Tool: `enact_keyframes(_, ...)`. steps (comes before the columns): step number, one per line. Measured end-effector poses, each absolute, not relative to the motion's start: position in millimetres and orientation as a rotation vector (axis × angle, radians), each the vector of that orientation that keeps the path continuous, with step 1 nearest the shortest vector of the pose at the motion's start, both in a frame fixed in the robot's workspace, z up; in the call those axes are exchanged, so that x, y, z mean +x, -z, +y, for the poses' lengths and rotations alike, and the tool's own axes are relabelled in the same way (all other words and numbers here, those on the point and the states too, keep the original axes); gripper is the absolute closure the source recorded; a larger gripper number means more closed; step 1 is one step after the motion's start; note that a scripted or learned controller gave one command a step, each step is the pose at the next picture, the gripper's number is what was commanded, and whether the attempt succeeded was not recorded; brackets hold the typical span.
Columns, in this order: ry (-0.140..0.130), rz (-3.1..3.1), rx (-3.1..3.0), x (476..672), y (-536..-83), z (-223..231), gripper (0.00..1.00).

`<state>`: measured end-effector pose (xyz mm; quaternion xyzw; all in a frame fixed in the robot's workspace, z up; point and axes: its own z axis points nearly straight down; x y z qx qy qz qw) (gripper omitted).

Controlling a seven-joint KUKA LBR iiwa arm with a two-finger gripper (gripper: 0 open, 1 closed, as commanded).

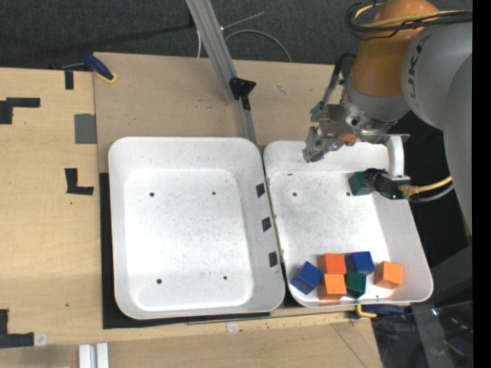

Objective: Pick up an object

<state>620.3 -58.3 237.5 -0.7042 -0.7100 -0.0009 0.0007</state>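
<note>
Since poised above the far rim of the right bin point(330, 221), holds the gripper point(317, 150) well apart from the blocks point(345, 274) packed touching in its near corner. Cannot tell how wide it stands. Probably favours the outlying blue block point(307, 276), freer at the cluster's edge.

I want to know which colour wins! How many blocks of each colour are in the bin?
Orange blocks: 3
Blue blocks: 2
Green blocks: 1
Total: 6 blocks, all in the right bin, near its front edge. Orange wins.
</note>
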Motion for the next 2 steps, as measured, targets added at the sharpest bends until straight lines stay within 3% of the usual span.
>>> enact_keyframes(2,0.003,-2.229,-2.211,637.9,-239,63,1.0)
